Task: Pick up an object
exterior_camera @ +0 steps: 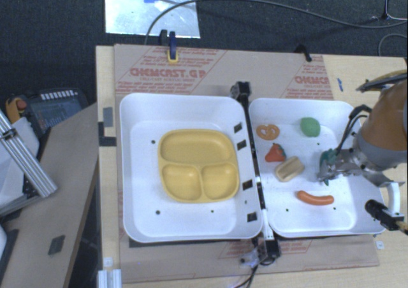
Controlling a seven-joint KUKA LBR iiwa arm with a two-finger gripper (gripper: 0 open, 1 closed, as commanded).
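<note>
The gripper (327, 169) hangs low over the right bin (341, 220), reaching in from the right; whether it is open or closed cannot be told, and nothing shows in its grasp. Just left of it lies the bun (289, 169), with the strawberry (275, 152) and pretzel (268, 132) further left and up. The sausage (315, 199) lies just below it. The green ball (310, 127) sits above it. Well to the left, the left bin (137, 153) holds a yellow tray (197, 164).
</note>
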